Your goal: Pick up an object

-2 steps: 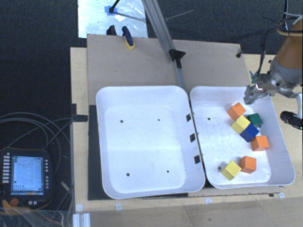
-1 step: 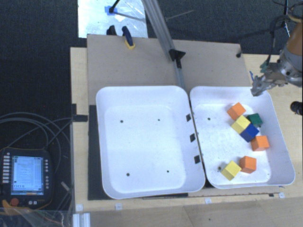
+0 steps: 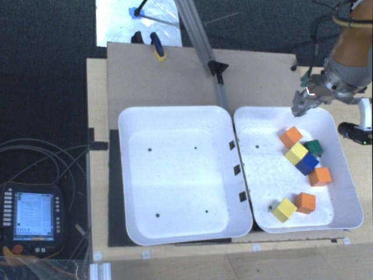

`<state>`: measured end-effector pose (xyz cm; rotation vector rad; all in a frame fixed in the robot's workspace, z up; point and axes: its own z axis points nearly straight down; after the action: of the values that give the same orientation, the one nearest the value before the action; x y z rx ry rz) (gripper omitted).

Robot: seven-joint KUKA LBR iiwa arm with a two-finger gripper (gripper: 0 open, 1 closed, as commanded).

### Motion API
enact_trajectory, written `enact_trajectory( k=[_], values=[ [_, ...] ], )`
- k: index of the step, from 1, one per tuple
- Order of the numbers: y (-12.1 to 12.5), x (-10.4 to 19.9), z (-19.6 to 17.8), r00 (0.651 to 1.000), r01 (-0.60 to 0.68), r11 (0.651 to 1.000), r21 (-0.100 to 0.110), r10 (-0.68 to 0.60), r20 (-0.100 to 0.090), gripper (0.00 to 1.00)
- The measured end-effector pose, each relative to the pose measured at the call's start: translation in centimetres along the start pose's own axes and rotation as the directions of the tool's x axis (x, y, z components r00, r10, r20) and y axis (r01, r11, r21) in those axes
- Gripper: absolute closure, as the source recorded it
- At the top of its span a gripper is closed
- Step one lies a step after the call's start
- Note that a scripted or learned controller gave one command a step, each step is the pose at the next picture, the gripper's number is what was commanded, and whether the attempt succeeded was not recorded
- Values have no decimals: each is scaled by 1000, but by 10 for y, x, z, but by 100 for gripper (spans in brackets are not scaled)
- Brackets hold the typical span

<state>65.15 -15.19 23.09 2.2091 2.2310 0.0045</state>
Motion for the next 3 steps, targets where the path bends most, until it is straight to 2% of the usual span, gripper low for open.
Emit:
enact_trajectory(
  k=[1, 3],
  values=[
    [6, 55, 6, 1000, 1, 1000, 1, -1, -1, 100],
    [1, 151, 9, 1000, 0, 1000, 2, 0, -1, 100]
  ],
)
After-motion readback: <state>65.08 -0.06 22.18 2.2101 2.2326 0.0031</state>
